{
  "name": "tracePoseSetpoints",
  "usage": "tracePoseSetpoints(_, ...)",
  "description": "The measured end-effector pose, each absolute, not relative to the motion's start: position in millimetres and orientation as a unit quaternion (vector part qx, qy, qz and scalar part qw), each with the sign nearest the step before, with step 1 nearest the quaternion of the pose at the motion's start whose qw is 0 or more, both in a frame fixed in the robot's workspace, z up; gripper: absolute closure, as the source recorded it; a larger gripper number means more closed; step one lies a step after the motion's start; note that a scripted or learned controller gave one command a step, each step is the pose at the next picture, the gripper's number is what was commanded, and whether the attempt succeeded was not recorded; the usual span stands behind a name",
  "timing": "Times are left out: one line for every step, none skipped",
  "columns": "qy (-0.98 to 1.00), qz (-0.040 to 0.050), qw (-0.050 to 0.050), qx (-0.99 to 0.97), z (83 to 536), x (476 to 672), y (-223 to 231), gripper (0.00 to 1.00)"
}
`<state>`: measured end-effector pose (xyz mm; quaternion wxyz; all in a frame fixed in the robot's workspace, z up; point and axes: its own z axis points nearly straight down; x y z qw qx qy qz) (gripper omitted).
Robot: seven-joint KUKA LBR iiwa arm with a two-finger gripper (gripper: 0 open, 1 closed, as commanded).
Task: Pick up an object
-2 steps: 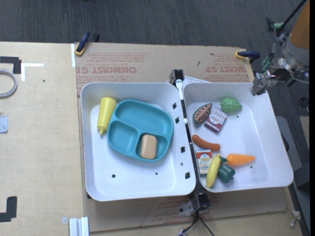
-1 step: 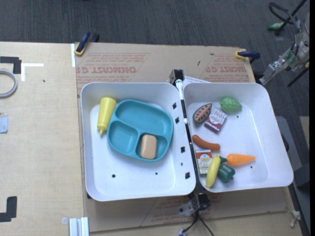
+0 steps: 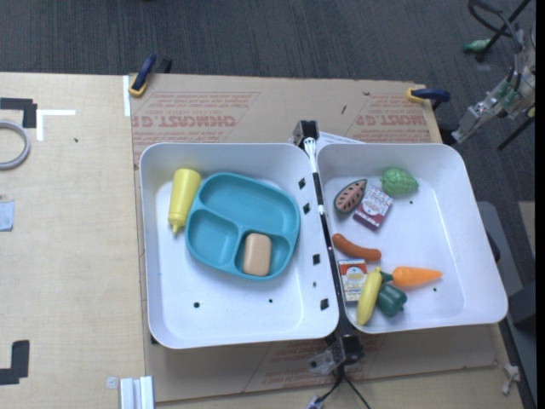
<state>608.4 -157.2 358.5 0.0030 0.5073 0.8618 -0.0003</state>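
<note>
Items lying in the right bin (image 3: 477,228), located relative to the sausage (image 3: 356,247): a seeded slice (image 3: 349,195) and maroon packet (image 3: 373,208) above it, green leafy piece (image 3: 398,181) beyond those; carrot (image 3: 415,275) lower right. Below it, a banana (image 3: 369,297) is overlapping a red-and-white carton (image 3: 352,273) and a dark green pepper (image 3: 391,300), partly hiding both. Left bin (image 3: 170,313): teal divided plate (image 3: 243,224) carrying a tan block (image 3: 256,254), yellow bottle (image 3: 181,197) beside it. Arm hardware (image 3: 502,100) is showing at the upper right edge, cut off; end effector state cannot be made out.
</note>
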Motion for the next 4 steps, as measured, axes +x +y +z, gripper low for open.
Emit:
tracePoseSetpoints(0.862,-0.0004,0.004,0.507,368,609.3,-157,1.00)
tracePoseSetpoints(0.862,-0.0004,0.006,0.507,378,610.1,-157,1.00)
tracePoseSetpoints(0.862,-0.0004,0.007,0.506,387,611.0,-158,1.00)
tracePoseSetpoints(0.863,-0.0003,0.008,0.505,397,611.8,-158,1.00)
